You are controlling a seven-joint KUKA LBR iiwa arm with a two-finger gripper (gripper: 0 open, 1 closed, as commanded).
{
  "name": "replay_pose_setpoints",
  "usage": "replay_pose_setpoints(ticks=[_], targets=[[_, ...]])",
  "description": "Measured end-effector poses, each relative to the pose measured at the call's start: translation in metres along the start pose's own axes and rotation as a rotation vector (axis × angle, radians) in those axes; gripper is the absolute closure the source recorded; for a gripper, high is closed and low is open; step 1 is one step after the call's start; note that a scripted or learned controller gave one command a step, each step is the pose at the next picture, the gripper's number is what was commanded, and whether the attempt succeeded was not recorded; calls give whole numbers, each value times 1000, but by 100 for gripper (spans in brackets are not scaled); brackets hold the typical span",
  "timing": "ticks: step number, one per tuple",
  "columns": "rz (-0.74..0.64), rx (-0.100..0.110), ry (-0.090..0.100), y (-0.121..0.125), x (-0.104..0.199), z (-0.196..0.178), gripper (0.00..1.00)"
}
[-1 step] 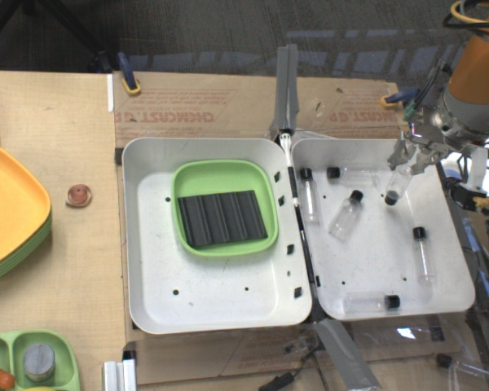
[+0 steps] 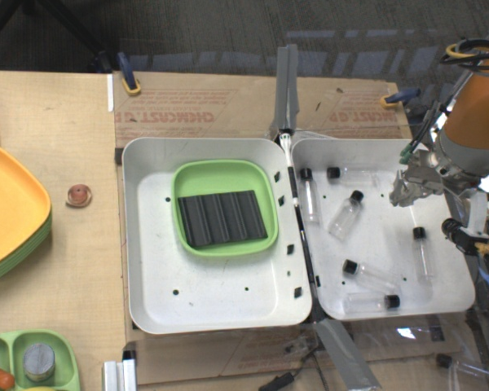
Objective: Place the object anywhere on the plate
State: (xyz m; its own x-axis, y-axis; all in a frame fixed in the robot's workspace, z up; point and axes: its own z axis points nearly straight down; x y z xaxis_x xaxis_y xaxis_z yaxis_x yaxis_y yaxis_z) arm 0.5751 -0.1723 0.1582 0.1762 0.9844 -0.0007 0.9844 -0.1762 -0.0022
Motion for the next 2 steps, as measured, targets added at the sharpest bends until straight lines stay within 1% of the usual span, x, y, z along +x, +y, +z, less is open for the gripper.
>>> replay_pose_setpoints(ticks=[1,2], targets=[[-191,0,0,-73,16,-33,100],[-313,1,1,-104,23,-16,100]])
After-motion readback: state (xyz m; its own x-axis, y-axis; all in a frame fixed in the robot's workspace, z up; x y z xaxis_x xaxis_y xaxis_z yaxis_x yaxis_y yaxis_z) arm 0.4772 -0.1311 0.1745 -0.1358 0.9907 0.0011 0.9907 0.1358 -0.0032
